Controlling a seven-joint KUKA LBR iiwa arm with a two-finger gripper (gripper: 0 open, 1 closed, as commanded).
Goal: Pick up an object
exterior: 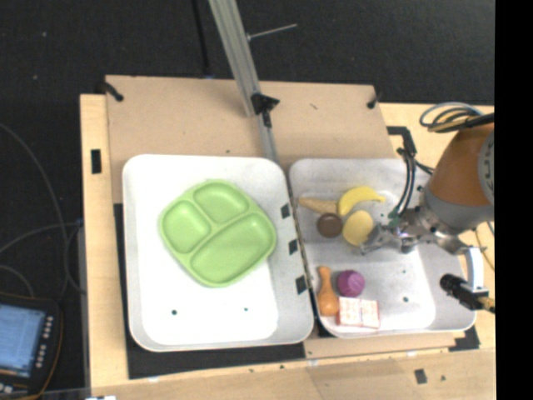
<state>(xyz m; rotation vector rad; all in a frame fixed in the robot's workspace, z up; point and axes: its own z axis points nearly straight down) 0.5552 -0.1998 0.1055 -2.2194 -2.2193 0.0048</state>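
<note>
Two shallow white bins side by side on a tan worktop (208, 115). In the left bin (150, 307), a green divided plate (218, 232) with three compartments, lying flat and turned at a slant, nothing on it. In the right bin (416, 302), a cluster of small things: a yellow banana (360, 197) near the far wall, a yellow rounded fruit (357, 227) just beneath it and touching or nearly so, a brown ball (330, 224) just left of that fruit, and a tan cone-like piece (315, 204) lying along the bin floor beside the banana's left end. Nearer the front wall, a purple round object (351, 283), an orange carrot-shaped piece (327, 292) just to its left against the bin's left side, and a small pink-and-white box (359, 312) lying flat at the front edge, touching or close to the carrot. Grey arm with orange band (458, 177) reaching in from the right over the right bin. Hand (390, 233) low in the bin, just right of the yellow rounded fruit, close to it or touching; too blurred and dark to tell whether apart or together, and nothing visibly clamped between. Slanted metal rail (237, 48) crossing the top of the worktop.
</note>
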